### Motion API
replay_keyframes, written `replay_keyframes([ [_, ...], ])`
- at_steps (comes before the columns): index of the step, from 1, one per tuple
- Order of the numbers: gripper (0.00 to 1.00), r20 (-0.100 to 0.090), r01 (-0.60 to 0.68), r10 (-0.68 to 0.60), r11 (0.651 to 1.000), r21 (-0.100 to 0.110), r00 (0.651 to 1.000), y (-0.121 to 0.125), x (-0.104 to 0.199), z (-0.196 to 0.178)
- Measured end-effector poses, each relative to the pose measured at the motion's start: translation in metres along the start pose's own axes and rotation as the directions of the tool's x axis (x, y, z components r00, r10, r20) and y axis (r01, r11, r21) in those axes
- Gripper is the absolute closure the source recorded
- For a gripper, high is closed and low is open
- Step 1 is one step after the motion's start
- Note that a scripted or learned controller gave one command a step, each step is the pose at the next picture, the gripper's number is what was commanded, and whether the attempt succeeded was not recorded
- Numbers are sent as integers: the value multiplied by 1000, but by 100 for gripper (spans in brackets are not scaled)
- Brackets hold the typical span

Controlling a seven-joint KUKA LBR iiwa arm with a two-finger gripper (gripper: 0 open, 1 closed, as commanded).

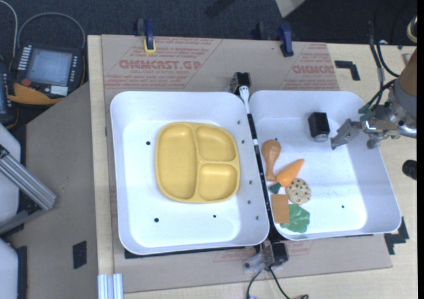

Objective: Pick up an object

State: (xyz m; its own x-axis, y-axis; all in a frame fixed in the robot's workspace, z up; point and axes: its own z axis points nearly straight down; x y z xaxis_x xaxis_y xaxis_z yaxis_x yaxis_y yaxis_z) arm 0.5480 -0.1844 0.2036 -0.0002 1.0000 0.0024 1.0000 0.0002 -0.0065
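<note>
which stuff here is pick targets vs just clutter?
Job-related:
- end effector, over the right bin
- right bin items: chicken leg, carrot, cookie, orange block, green piece, black block

Just lying about:
- yellow tray in the left bin
- pendant off the bench
- blue clamps

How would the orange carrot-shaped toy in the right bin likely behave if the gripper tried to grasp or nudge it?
The carrot looks like smooth moulded plastic, so probably stiff, light and a bit slippery. Its tapered, rounded shape suggests it may roll or pivot when nudged. It touches the chicken drumstick and the cookie, so a push would likely shift those too.
</note>
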Motion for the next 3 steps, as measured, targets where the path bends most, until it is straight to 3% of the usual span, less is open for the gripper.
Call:
replay_keyframes([
  [2, 0, -1, -1, 1, 1000, 1, 1000, 0, 9, 115],
  [3, 100, 3, -1, 1, 1000, -6, 1000, 1, 8, 101],
])
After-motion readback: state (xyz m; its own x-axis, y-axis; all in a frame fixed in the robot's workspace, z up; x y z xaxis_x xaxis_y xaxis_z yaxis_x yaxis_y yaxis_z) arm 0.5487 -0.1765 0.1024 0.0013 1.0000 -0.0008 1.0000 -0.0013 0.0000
